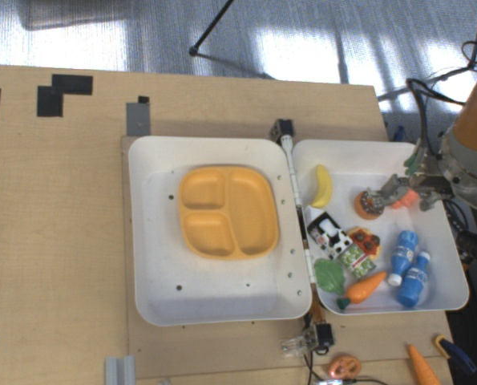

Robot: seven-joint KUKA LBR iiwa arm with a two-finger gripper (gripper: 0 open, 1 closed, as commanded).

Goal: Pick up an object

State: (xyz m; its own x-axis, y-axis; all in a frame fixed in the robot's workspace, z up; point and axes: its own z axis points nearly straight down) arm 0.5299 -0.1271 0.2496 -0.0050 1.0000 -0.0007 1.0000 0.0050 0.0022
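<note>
My gripper (380, 195) hangs low over the right bin (454, 295), reaching in from the right edge. Right at its tip lies a small round orange-brown object (368, 207); whether it is gripped is unclear. A yellow banana (323, 186) lies to the left of that. Nearer the front sit a black-and-white cow toy (326, 233), a small colourful pack (358, 251), a green leafy toy (330, 276), an orange carrot (365, 287) and two blue bottles (409, 265).
The left bin (154, 295) holds a yellow divided plate (226, 212). On the bench in front of the bins lie a pretzel-shaped toy (344, 366) and another carrot (421, 366). Cables hang near the arm at the right.
</note>
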